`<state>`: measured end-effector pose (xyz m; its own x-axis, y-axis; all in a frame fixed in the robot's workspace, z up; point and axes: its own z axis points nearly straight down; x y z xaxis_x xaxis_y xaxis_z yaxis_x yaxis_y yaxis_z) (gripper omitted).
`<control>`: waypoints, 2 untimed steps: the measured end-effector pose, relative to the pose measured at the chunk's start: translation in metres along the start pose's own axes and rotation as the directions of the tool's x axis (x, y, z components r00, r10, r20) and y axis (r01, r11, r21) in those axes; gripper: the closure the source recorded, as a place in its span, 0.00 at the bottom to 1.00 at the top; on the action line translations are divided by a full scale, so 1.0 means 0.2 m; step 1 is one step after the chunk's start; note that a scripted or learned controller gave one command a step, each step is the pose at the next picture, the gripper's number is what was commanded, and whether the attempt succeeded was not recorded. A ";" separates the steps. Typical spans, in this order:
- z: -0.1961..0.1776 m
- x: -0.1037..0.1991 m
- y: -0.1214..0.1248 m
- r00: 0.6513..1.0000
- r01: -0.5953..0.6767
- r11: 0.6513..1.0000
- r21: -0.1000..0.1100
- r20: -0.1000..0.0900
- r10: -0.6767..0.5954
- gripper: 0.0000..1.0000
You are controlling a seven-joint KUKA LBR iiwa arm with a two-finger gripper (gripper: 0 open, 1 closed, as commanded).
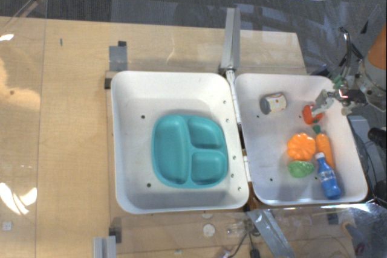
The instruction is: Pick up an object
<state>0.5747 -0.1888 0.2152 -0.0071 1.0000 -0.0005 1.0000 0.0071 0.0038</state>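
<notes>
The right bin holds several small items. A red toy lies near its right wall, and my gripper hangs right over its upper right edge, reaching in from the right. I cannot make out whether the gripper touches the red toy. An orange pumpkin-like toy, an orange carrot, a green piece and a blue bottle cluster below it. A small grey and cream can lies on its side further left.
The left bin holds a teal divided plate. A metal divider bar runs back from between the bins. Wooden bench surrounds both bins, with cabling and arm parts at the right edge.
</notes>
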 end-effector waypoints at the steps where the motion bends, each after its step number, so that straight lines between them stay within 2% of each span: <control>1: 0.59 -0.07 0.13 0.999 -0.049 0.999 -0.004 0.000 0.049 0.00; 2: 0.62 0.27 -0.14 0.994 0.112 0.994 -0.014 0.003 -0.112 0.00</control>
<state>0.5461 -0.1345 0.0914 -0.1187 0.9929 -0.0044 0.9928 0.1187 0.0172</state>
